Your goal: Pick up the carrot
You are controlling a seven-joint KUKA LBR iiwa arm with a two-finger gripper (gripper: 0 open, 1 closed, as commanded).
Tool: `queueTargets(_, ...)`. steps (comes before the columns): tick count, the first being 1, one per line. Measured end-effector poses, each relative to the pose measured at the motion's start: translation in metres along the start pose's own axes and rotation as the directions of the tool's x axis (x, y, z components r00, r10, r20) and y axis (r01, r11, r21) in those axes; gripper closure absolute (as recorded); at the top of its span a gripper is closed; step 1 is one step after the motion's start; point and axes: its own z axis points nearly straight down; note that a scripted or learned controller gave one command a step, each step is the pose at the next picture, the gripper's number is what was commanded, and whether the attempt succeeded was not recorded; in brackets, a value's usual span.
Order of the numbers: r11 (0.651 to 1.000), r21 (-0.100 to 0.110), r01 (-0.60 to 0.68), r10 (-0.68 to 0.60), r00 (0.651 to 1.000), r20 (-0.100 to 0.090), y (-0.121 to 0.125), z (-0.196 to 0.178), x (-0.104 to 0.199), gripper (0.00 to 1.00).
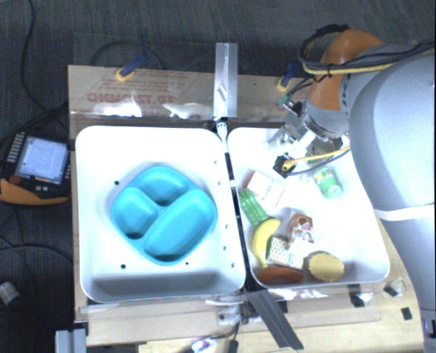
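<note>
Ok, carrot (279, 274): pretty sure it's the reddish-brown long thing lying flat at the near end of the R bin (354, 219), right along the front wall. Touching it on the far side is a small patterned box (284, 254). Just to its right sits a yellowish-brown, potato-looking lump (326, 265). A banana (262, 237) curves up beside the box, on the side toward the divider btw the two bins. Behind that there's a green veg piece (252, 207) by the bin's left wall, and a little carton w/ a picture on it (301, 226) nearer the middle. Further back is a pink & white packet (265, 188), tilted. A green bottle (328, 182) lies on its own toward the right wall, apart from the pile.

The hand (291, 132) is up at the far end of the same bin, near the back wall and well apart from the carrot, w/ the whole pile between them. Can't tell from here if it's spread or pressed together, too small & cluttered. The arm (394, 123) comes in from the right, w/ the orange band (348, 50) above the wrist.

L bin (93, 153) has a blue divided dish (164, 213), approx centred. Both bins sit on the desk (166, 87). Off to the left, on the dark floor (34, 271), there's a handheld screen unit (35, 164).
</note>
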Motion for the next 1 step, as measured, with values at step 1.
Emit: queueTargets(1,0.983,-0.001,0.182,-0.182,0.983,0.0,0.0381,-0.053,-0.0378,0.0)
